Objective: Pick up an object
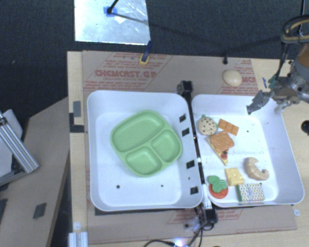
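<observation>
Toy foods are lying in the right bin (pixel 283 138): a cookie (pixel 207 125), cracker (pixel 228 127), pizza slice (pixel 222 145), croissant (pixel 256 169), cheese (pixel 234 176) and tomato (pixel 217 186). The gripper (pixel 268 103) is hovering open and empty at two o'clock. A green plate (pixel 146 143) is sitting in the left bin (pixel 100 112).

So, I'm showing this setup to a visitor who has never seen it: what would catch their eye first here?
Probably the green divided plate, alone in the left bin. Next, the toy food scattered in the right bin: a cookie, a pizza slice, a croissant and a tomato. The gripper hangs over that bin's far right corner, holding nothing.
</observation>
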You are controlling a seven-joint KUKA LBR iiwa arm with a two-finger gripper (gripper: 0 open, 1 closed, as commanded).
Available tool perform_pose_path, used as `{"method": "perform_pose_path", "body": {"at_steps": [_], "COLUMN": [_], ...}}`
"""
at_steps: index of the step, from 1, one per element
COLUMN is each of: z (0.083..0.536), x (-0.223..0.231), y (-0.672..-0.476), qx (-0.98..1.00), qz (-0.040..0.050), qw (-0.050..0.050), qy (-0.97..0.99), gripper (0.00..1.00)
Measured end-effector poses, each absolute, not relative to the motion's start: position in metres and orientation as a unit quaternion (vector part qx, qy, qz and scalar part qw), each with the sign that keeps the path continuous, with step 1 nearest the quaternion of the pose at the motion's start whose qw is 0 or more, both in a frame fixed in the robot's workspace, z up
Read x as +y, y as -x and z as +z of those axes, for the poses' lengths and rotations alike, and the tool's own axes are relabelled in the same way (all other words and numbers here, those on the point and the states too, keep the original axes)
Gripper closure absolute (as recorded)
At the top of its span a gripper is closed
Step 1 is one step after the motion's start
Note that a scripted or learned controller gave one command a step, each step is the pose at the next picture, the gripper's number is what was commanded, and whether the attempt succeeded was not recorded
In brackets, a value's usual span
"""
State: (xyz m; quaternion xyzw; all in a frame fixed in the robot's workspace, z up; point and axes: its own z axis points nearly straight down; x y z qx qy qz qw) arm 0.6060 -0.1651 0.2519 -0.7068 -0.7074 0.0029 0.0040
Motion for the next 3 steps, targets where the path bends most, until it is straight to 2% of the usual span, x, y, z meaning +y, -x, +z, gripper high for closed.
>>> {"method": "perform_pose_path", "body": {"at_steps": [1, 3], "z": [0.259, 0.15], "x": [-0.165, -0.159], "y": [-0.608, -0.619], "qx": [-0.708, -0.709], "qz": [-0.0005, 0.0005], "qw": [-0.001, 0.001], "qy": [0.706, 0.706], "gripper": [0.0, 0.0]}}
